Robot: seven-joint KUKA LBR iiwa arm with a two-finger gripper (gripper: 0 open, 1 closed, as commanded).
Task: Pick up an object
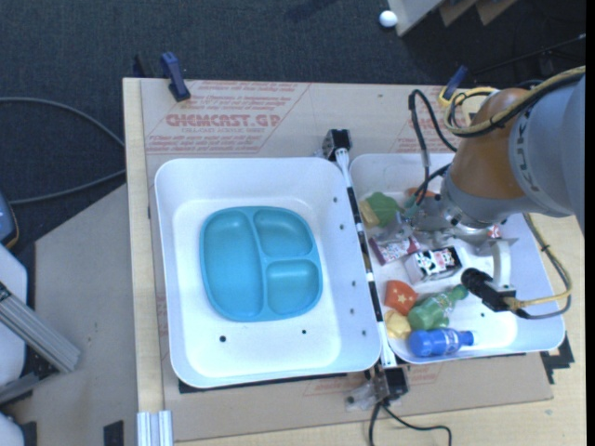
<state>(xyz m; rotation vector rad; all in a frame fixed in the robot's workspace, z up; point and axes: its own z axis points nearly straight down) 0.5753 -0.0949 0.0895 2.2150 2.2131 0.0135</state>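
Camera view, from above at a slant. We record a tabletop [232, 119] of brown board printed with red lettering, standing on a dark carpeted floor [65, 35]; a blue clamp [174, 75] sits at its far left corner, and a grey cable [56, 110] runs over the floor at left.

Left bin [186, 342]: white, shallow, holding a turquoise divided plate [262, 262] with three compartments, lying flat near the middle.

Right bin [535, 328]: white, touching the left bin along a clipped seam. We list in it a green and yellow item [379, 208] at the far left side, a crumpled pink and white packet [392, 249], a black and white box [437, 262], a red piece [400, 295], a yellow piece [397, 323], a green piece [430, 309] and a blue bottle [437, 342] lying on its side at the near edge.

Arm [548, 147]: grey with an orange band, reaching in from the right over the right bin. The tool [420, 223] is low among the objects, just beside the packet; we cannot tell how it is set, nor whether it has any object.
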